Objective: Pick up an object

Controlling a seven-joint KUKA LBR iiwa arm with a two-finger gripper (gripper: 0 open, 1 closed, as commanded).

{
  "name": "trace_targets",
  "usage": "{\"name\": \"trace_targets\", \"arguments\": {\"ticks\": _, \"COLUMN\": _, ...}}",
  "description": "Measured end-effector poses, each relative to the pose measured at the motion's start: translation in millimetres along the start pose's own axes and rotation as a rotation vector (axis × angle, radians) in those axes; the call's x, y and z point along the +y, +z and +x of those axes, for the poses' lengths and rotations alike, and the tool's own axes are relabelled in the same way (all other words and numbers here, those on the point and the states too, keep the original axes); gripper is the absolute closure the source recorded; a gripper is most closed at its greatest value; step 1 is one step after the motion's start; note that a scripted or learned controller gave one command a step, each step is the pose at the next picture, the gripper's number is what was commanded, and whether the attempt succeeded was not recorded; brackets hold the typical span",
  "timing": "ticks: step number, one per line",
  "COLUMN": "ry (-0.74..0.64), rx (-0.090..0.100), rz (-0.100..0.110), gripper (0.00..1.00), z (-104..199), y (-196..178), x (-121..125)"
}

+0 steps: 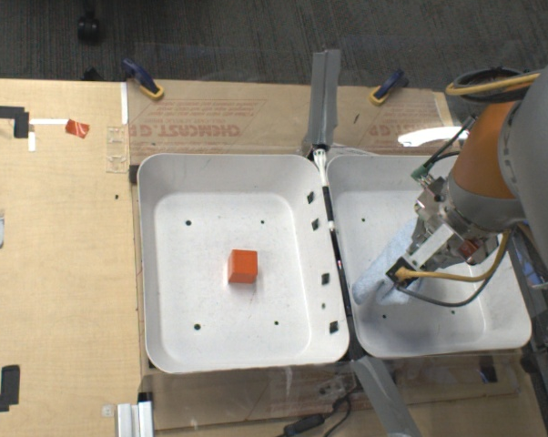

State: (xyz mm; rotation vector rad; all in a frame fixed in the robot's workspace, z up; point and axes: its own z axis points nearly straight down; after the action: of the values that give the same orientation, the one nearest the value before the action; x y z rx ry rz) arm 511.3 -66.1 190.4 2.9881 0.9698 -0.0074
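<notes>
A small orange-red cube (243,267) lies near the middle of the left white bin (148,244). It sits alone on the bin floor, upright and untouched. My gripper (370,287) hangs low over the left part of the right white bin (465,335), pointing down and to the left. It is well to the right of the cube, beyond the wall between the two bins. The grey arm with its orange band (483,157) reaches in from the right edge. Nothing is seen held at the gripper's tip, which looks pale and blurred.
A grey post (325,98) and black clips run along the shared wall between the bins. A yellow cable (456,280) loops under the wrist. Brown cardboard (219,121) with two clamps lies behind the bins. A wooden board (46,244) with a red tag (76,128) lies to the left.
</notes>
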Motion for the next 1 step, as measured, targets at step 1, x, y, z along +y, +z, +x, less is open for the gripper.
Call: {"name": "trace_targets", "arguments": {"ticks": 1, "ry": -0.282, "rx": -0.001, "rz": 0.002, "gripper": 1.0, "z": 11.2, "y": 0.6, "x": -25.4}}
